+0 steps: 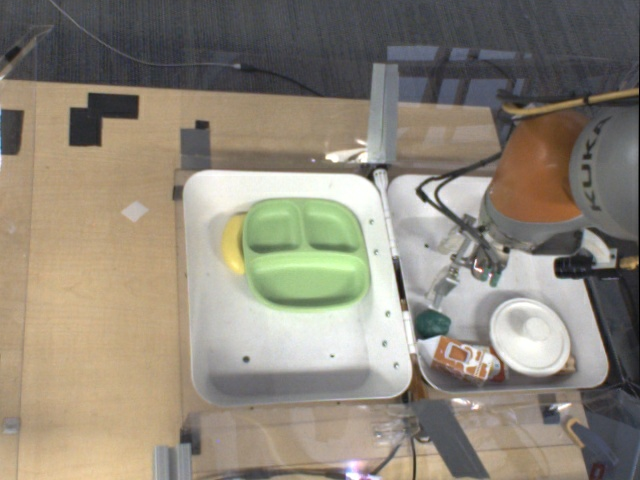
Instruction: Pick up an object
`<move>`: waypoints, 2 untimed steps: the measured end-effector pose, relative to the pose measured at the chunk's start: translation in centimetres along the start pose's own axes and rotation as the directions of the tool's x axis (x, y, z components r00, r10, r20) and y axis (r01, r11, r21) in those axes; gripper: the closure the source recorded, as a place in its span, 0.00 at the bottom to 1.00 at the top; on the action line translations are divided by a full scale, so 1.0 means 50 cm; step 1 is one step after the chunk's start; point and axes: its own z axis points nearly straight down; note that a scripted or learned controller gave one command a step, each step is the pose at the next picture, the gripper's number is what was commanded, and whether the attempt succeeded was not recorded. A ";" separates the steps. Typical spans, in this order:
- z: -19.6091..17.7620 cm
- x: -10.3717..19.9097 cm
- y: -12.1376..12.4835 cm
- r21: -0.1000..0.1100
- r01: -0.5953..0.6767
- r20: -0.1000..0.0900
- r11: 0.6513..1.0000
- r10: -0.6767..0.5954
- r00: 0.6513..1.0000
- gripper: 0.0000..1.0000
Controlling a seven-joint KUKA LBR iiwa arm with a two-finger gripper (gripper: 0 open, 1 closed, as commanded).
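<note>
The worktop (90, 298) carries two white bins. The left bin (290, 368) holds a green divided plate (303, 251) over something yellow (232, 245). In the right bin (425, 193), the end effector (462, 268) hangs wide and holding nothing above a small teal object (434, 322), beside a white bowl (529, 336) and brown packet (468, 360). Approach step, I judge; next, descend and close. The arm reads "KU"

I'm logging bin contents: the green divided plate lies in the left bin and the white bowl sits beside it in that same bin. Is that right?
Not quite. The camera view shows the green divided plate in the left bin, but the white bowl sits in the right bin, not beside the plate.
</note>
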 end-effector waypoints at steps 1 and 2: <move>0.028 -0.102 0.052 -0.002 -0.135 0.003 0.991 0.135 0.991 0.00; -0.001 -0.108 0.057 -0.008 -0.131 0.013 0.991 0.132 0.991 1.00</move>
